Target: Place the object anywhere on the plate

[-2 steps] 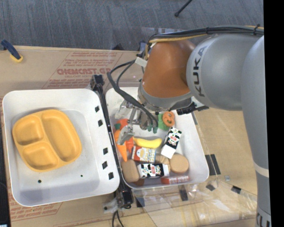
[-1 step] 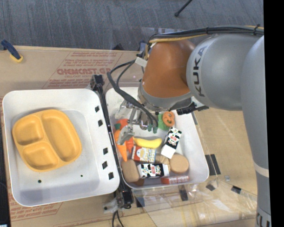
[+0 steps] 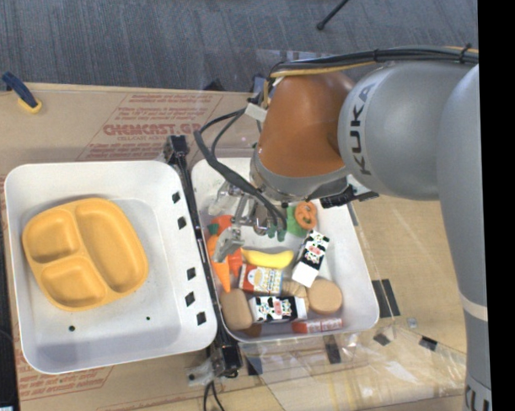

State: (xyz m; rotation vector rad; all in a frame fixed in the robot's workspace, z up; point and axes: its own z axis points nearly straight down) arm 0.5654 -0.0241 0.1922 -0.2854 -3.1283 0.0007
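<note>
- Reaching in from the right, the grey arm [image 3: 407, 128] with its orange band [image 3: 301, 127] extends over the right bin [image 3: 361, 273].
- The gripper [image 3: 241, 230] hangs low over the upper-left part of the right bin, just above the pile of toy food; its metal fingers [image 3: 229, 241] are visible, but whether they are spread or closed, or gripping any item, cannot be told.
- The right bin holds the candidate objects, crowded together: a yellow banana [image 3: 268, 258], an orange carton [image 3: 262, 280], two cow-patterned cartons [image 3: 313, 252] and [image 3: 275, 308], a brown bread-like piece [image 3: 326, 297], a second brown piece [image 3: 237, 311], an orange round item [image 3: 305, 214], and orange carrot-like pieces [image 3: 219, 261] at the left wall.
- The yellow plate [image 3: 84, 251], with three compartments, lies in the left bin [image 3: 43, 343], toward that bin's left half.
- No object rests on the plate; all items lie in the right bin, well apart from it.
</note>
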